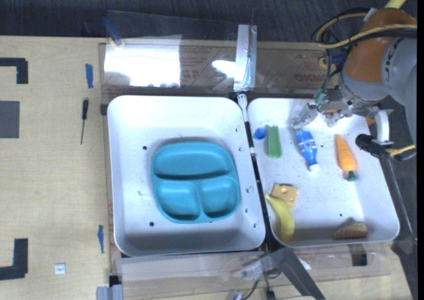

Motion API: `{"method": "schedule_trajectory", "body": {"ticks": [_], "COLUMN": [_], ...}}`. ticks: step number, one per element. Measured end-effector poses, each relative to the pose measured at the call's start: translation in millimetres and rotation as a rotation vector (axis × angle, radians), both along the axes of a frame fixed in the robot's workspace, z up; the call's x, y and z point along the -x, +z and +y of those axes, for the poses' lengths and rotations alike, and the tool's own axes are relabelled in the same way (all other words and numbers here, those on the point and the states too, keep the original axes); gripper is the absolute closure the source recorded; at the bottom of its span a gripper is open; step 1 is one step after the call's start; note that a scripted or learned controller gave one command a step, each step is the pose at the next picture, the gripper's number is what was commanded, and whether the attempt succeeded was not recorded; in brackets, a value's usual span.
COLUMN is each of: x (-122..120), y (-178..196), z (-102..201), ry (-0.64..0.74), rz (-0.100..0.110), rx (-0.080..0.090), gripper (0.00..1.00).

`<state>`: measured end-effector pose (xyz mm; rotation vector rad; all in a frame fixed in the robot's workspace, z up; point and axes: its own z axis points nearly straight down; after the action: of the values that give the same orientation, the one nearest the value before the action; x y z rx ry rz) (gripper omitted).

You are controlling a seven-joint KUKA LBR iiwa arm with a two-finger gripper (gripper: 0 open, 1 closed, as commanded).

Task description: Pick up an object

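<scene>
Two white bins sit side by side on a wooden bench. The left bin holds a blue divided tray, lying flat near its middle. The right bin holds several small things: a blue cap just beside a green block, a blue tube, an orange carrot, a cheese wedge touching a banana, and a brown piece near the front wall. The arm reaches in from the right, its gripper over the bin's far end, above the tube.
</scene>
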<state>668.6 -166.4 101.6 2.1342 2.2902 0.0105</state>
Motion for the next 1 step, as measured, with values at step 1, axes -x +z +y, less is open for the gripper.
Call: {"method": "schedule_trajectory", "body": {"ticks": [1], "x": [0.0], "y": [0.0], "z": [0.0], "ry": [0.0], "rz": [0.0], "rx": [0.0], "gripper": [0.0]}}
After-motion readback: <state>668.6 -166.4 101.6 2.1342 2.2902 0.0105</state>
